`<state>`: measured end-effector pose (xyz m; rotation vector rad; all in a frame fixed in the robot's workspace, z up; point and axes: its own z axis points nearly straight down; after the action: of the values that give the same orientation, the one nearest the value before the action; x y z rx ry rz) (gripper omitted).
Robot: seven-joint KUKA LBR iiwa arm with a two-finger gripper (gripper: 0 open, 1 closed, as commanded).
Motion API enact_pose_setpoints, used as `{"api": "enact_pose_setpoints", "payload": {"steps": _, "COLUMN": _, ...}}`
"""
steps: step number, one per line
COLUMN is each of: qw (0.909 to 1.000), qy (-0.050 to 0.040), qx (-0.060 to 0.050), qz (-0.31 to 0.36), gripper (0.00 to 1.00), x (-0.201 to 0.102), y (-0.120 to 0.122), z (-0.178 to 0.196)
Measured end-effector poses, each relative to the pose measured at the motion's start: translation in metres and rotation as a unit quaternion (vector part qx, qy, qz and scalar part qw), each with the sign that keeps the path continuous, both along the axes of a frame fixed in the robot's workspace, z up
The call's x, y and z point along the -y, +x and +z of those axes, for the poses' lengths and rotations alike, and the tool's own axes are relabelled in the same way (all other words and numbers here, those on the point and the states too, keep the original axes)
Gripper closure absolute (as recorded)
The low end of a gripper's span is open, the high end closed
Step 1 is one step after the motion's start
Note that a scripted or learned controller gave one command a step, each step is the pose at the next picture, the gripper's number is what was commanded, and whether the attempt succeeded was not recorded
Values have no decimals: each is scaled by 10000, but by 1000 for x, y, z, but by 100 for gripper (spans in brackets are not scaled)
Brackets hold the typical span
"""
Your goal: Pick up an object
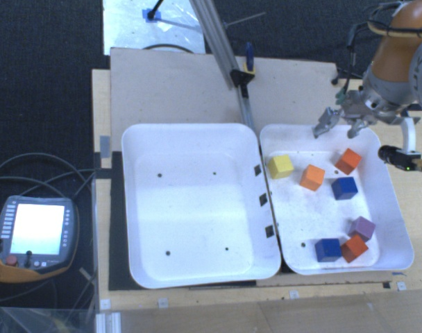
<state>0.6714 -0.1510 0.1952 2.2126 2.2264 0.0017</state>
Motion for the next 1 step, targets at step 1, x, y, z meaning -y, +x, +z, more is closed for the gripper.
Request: {"api": "enact_pose_setpoints", "payload": {"steps": 1, "qw": 10000, "qy": -2, "qx": -4, "qz": -1, "gripper": 0, "x": 0, "y": 0, "z": 0}}
